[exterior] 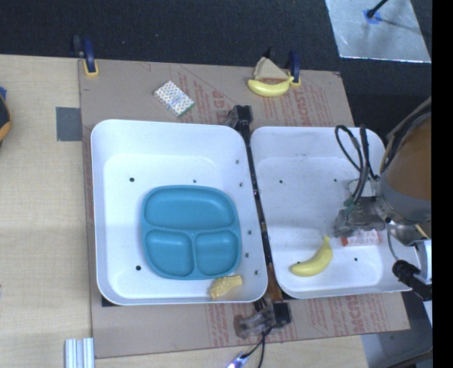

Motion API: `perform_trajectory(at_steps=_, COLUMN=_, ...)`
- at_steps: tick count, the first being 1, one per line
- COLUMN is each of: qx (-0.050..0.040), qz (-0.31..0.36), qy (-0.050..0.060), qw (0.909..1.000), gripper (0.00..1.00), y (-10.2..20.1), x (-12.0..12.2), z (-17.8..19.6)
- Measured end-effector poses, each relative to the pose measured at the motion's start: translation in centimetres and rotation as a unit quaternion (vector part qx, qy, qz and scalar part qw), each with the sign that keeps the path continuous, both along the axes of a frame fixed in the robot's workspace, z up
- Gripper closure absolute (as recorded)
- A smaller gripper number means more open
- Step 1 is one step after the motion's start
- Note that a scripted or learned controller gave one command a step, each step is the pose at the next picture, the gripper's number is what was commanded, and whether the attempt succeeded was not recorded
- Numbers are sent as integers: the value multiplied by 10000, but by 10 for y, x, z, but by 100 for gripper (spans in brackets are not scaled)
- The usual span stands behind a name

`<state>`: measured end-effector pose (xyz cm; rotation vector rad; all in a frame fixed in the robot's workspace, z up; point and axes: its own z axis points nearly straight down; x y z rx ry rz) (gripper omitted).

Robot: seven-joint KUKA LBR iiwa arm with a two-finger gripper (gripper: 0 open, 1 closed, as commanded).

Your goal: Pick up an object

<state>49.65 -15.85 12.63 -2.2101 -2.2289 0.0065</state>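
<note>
Banana (313, 261) lies at gripper's (354, 222) seven o'clock, near it; likely light, smooth, curved. Grasp across its middle. Finger state: cannot tell.

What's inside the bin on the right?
A banana lies in the right bin, with the end effector beside it, near a small label. The arm hides the bin's right edge.

Robotics lab: clamped cardboard (211, 90) on bench, twin white bins (111, 205), cabling (356, 159).
</note>
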Motion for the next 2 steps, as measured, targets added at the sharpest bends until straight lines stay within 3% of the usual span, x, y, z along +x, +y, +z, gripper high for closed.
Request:
perform_trajectory(at_steps=1, qx=0, qz=0, qy=-1, qw=10000, gripper=0, y=0, x=0, z=0)
perform_trajectory(at_steps=2, qx=-5, qz=17, qy=4, qw=10000, gripper=100, y=-1, x=0, z=10)
